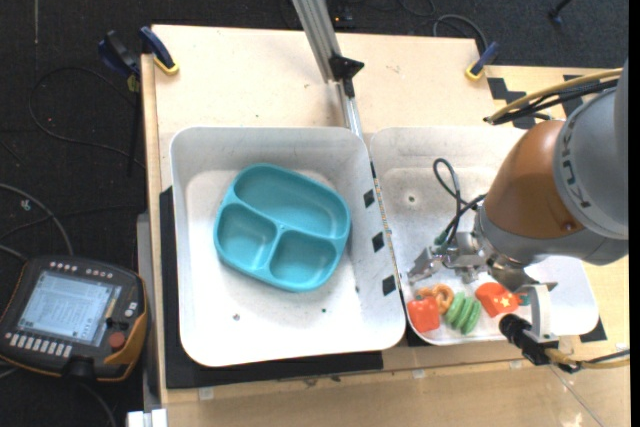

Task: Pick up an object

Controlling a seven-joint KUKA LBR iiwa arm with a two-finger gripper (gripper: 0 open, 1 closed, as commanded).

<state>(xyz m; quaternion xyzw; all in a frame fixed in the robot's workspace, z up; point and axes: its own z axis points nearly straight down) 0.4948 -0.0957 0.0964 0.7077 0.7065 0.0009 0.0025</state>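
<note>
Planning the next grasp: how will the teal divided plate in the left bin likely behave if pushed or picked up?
The teal divided plate looks like rigid moulded plastic, so probably stiff and light. It lies flat and wide on the left bin, so it would likely slide rather than tip. Its smooth rim may slip from the pincer.

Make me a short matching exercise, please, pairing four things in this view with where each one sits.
Things:
1. teal divided plate
2. red, orange and green toy pieces
3. teach pendant
4. yellow-tipped clamp

Places:
A. on the floor, left of the bench
B. in the left bin
C. at the bench's far right edge
D. near front edge of the right bin, under the gripper

Pairs: 1-B, 2-D, 3-A, 4-C
</note>
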